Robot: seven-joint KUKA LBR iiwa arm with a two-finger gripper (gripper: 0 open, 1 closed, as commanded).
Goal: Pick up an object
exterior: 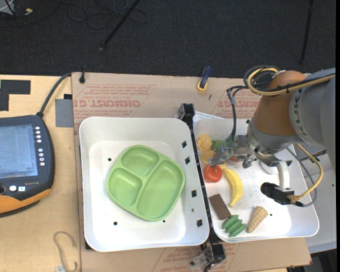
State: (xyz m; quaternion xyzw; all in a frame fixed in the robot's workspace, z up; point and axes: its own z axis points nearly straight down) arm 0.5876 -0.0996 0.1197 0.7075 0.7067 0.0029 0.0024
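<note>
The gripper (225,153) is low in the right bin (306,222), just above the red tomato (213,173); how far it is open cannot be told. Beside the tomato lies the banana (236,186), below it the brown block (219,206), green pods (233,225) and cone (256,218).

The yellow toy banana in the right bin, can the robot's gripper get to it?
Probably yes. The curved yellow toy banana lies uncovered on the floor of the right white bin, with nothing stacked on it. The gripper hovers just above-left of it, near the red toy tomato.
</note>
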